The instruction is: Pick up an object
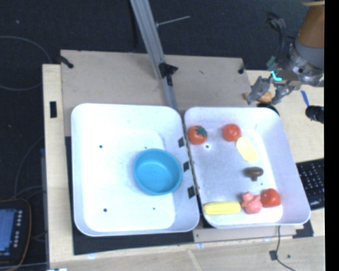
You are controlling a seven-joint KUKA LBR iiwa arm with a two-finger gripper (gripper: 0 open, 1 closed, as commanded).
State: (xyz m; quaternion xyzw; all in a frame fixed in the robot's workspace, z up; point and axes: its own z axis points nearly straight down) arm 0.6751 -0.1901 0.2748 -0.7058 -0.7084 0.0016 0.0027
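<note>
My end effector [265, 94]: hanging over the 1 o'clock corner of the right bin [288, 151], just outside its rim; an orange-brown thing [265, 97] sits between the fingers, so I judge them clenched on it, though it is too small to name.
Held thing: small and probably light; I cannot tell whether the grip is firm.
Right bin contents: a red tomato-like piece with a green top [197, 134] at 10 o'clock, a plain red ball [231, 132] at 12 o'clock, a pale yellow oval [246, 149] just below it, a small brown mushroom-like piece [253, 173] near centre, a yellow corn-like piece [221, 208] at 7 o'clock, and a pink lump [250, 202] touching a red piece [270, 197] at 5 o'clock.
How they will handle: these look like toy foods, likely hard plastic, light, stiff and smooth, so round ones may slip or roll out of a pinch.
Where to take hold: across the narrow middle of the long pieces; round ones through the widest part; the pink and red pair crowd each other and need care.
Left bin [90, 151]: a blue bowl [156, 171] right of centre, rigid, best gripped by the rim.
Table [118, 72]: carries both bins side by side.
</note>
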